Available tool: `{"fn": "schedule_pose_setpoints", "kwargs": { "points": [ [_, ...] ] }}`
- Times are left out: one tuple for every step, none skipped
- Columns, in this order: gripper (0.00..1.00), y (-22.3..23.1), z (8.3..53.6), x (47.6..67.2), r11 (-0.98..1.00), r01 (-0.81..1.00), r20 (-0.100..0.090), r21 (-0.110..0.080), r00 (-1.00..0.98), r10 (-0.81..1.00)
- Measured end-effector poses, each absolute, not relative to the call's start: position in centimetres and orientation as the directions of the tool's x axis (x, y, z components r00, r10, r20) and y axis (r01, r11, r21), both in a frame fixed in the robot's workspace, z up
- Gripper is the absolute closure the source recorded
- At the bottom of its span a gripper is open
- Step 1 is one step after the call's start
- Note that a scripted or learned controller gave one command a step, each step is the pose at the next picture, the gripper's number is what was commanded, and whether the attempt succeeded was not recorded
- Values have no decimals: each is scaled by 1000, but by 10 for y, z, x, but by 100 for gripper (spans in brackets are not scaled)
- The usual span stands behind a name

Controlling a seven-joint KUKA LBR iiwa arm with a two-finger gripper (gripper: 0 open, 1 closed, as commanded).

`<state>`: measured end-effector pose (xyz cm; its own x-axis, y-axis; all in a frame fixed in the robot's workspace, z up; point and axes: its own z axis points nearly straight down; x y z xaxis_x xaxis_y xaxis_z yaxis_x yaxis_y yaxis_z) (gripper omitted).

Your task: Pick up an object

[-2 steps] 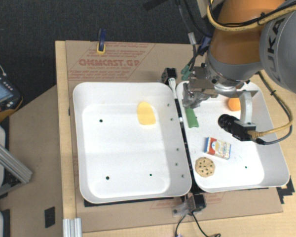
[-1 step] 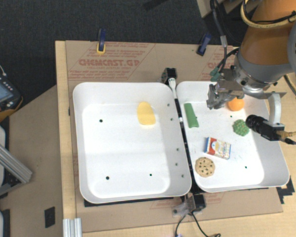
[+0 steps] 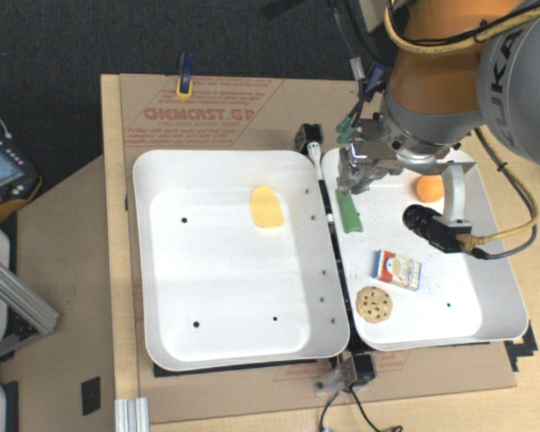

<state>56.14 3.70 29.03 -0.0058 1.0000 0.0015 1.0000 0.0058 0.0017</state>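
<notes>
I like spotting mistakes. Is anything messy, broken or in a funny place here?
Nothing looks spilled or broken. The yellow piece lies alone in the left bin; the green stick, orange ball, small packet and cookie share the right bin.

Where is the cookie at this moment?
The cookie lies in the right bin, near its front left corner. It sits just below the small box, close to the divide between the two bins.

Single fixed camera above bench, slanted down on both bins (image 3: 153, 241), arm (image 3: 450, 52) entering right.
</notes>
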Motion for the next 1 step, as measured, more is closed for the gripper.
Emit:
{"fn": "schedule_pose_setpoints", "kwargs": {
  "points": [
    [100, -30, 277, 550, -7, 1000, -2, -3, 7, 1000]
  ]
}}
